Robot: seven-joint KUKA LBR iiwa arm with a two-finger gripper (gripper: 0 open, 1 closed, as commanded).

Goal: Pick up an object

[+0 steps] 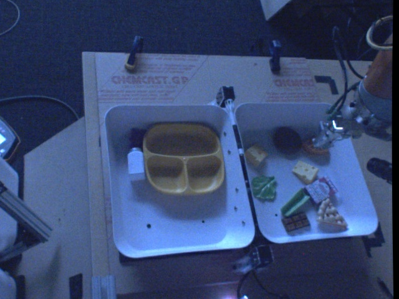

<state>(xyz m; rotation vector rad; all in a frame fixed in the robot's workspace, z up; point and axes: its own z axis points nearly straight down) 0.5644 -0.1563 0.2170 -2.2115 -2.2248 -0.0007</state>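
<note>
Reading "CHEMCAST GP": board (153,78) lettering behind white bins (118,167).

One fixed camera looks down at a slant from above the near edge of the surface (93,167), far enough back to take in both bins, left (118,185) and right (355,185).

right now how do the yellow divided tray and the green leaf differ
The yellow divided tray lies in the left bin; the green leaf lies in the right bin. The tray is far larger than the leaf. The tray is rounded and split into three compartments; the leaf is flat with a jagged edge. Both lie clear of the gripper.
</note>
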